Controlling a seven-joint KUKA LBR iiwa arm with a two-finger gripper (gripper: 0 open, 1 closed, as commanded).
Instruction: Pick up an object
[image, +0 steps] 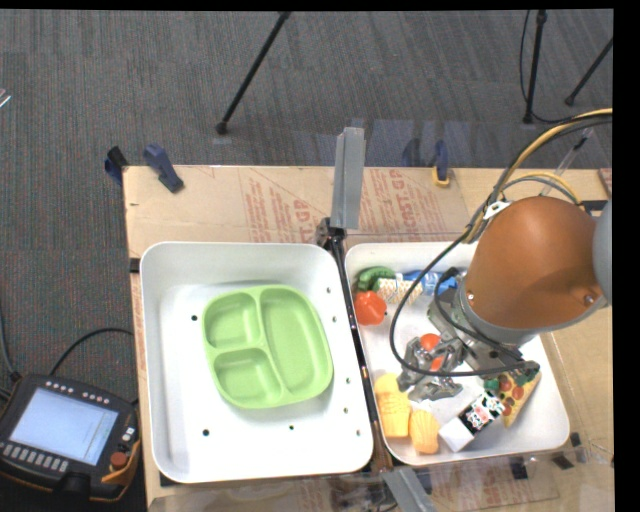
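Camera view: tool (432, 375) is low in the right bin (555, 425), over the toy clutter; can't tell how its grip stands or whether it has anything. Looks like the reach/descend step w/ the grasp not yet confirmed; next it needs to close on one item & lift straight. Likeliest target is the small red-orange toy (429, 342) just beside it, w/ yellow corn pieces (393, 410) near the bin's front-left.

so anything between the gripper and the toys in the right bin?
Nothing visible. The gripper is already low in the right bin, among the toys: yellow corn pieces just to its left, pizza slice on its other side.
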